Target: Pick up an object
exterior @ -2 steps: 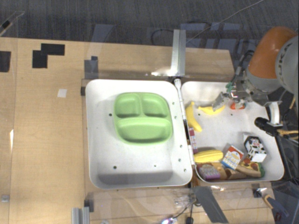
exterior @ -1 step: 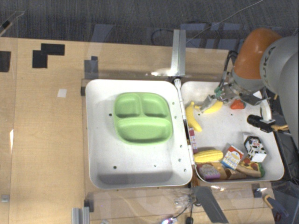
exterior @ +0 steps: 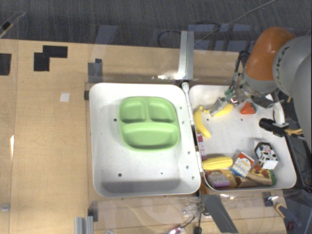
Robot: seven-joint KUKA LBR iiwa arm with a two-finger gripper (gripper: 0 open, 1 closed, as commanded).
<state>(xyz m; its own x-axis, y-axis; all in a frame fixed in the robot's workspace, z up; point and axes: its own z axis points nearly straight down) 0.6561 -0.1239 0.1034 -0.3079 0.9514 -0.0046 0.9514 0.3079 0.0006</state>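
Observation:
My gripper (exterior: 230,99) hangs low over the far part of the right bin (exterior: 243,135), under the arm's orange band. A small yellow banana-like piece (exterior: 222,110) lies right at its tip, slanting down to the left. I cannot tell whether the gripper is touching it. A second yellow banana (exterior: 200,123) lies by the bin's left wall. A red-orange piece (exterior: 248,109) sits just right of the gripper.
The left bin (exterior: 105,145) holds a green divided plate (exterior: 147,122). Along the right bin's near edge lie a corn cob (exterior: 217,162), a small carton (exterior: 241,164), a black-and-white item (exterior: 265,153), a purple item (exterior: 219,179) and a brown piece (exterior: 258,176).

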